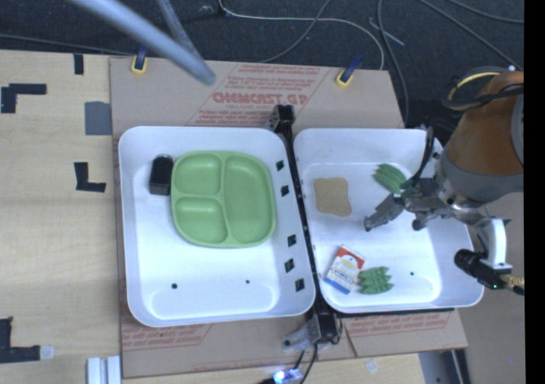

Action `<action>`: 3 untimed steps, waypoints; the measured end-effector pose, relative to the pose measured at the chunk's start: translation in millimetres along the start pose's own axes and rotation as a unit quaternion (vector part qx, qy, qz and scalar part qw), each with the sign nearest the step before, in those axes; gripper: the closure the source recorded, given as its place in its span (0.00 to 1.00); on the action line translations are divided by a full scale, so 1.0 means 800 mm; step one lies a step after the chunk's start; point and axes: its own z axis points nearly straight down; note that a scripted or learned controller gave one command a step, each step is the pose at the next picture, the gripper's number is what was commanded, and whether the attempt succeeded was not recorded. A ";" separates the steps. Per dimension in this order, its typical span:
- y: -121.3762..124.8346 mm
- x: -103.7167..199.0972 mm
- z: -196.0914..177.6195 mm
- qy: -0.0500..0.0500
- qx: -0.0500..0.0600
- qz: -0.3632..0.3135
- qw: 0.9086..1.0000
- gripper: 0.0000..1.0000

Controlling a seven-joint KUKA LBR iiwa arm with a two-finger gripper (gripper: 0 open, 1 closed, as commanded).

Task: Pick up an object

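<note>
1. Brown cardboard lies on the wooden tabletop [51, 229], and two white bins sit on it side by side. I will use the black divider [292, 203] between the bins as my landmark.

2. Left of the divider is the left bin [140, 289]. It holds one green plate [224, 199] with three parts, close to the divider. One small black block [161, 174] touches the plate's far side, away from the divider.

3. Right of the divider is the right bin [426, 293]. It holds one tan sponge [332, 196] just beside the divider. Below the sponge, one red and white packet [345, 268] lies near the divider, with one green leafy toy [375, 280] touching it on the far side. One more green toy [391, 176] lies farther right.

4. The end effector [396, 212] is low in the right bin, right of the sponge and just under that second green toy. Its two fingers look spread apart, with nothing between them.

5. I think the arm is at the reaching step. Nothing is picked up yet.

6. Next, it needs to line its fingers around one thing, maybe the nearby green toy or the sponge, then squeeze and lift.
</note>
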 end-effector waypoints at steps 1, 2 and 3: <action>0.004 0.000 -0.008 -0.001 -0.006 -0.002 1.000 0.00; 0.004 0.005 0.071 -0.001 -0.005 -0.002 1.000 0.00; 0.006 0.005 0.120 -0.003 -0.008 -0.002 1.000 0.00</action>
